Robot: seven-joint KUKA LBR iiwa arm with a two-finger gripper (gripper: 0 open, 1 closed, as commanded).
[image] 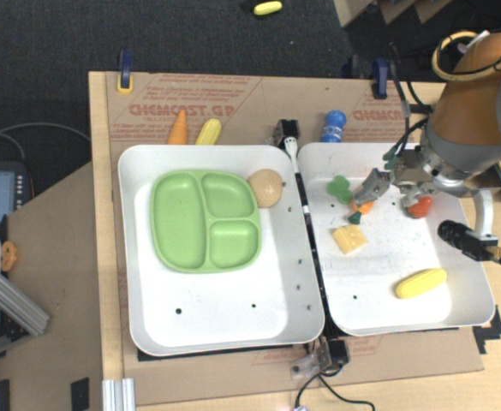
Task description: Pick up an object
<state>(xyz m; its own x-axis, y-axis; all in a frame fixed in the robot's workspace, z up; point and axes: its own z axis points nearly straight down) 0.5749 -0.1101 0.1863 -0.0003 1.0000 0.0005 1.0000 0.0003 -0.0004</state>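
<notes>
Right bin [456,311]: gripper [372,187] seemingly over carrot [363,205].

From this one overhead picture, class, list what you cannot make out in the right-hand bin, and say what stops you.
- Claw: open or shut, too small and blurred to tell.
- Small orange piece under the claw: partly covered, so its shape is unclear.
- Red object: partly hidden by the arm's wrist.
- Green piece: too small to identify.

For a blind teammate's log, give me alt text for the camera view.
A grey arm's hand hovers over the right white bin, above small green and orange pieces, near a pale cheese-like wedge and yellow lemon-shaped toy. The left white bin holds a green divided plate.
</notes>
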